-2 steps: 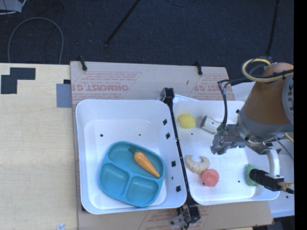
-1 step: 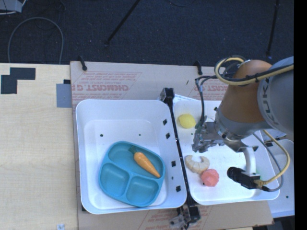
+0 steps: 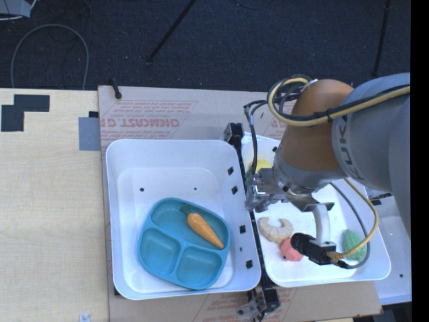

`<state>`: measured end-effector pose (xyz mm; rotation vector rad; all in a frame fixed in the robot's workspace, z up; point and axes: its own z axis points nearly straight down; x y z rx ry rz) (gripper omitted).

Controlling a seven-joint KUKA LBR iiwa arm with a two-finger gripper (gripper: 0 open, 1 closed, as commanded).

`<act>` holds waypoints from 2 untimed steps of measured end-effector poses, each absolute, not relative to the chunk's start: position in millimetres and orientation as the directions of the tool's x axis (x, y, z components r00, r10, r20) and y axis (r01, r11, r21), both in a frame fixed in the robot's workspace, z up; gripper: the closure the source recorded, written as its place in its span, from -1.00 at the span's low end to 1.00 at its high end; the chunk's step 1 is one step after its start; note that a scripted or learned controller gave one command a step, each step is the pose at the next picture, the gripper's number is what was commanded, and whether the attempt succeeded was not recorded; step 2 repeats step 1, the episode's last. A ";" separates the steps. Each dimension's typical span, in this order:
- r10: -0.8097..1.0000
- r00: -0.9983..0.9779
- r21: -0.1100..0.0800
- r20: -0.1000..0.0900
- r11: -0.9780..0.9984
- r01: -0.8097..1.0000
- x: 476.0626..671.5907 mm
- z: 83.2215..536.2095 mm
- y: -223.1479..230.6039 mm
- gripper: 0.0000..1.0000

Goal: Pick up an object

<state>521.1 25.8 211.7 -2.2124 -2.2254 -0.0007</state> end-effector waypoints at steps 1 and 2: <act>1.000 -0.005 -0.005 0.002 0.005 1.000 523.8 204.4 78.6 1.00; 1.000 -0.005 -0.005 0.002 0.005 1.000 523.8 204.4 78.6 1.00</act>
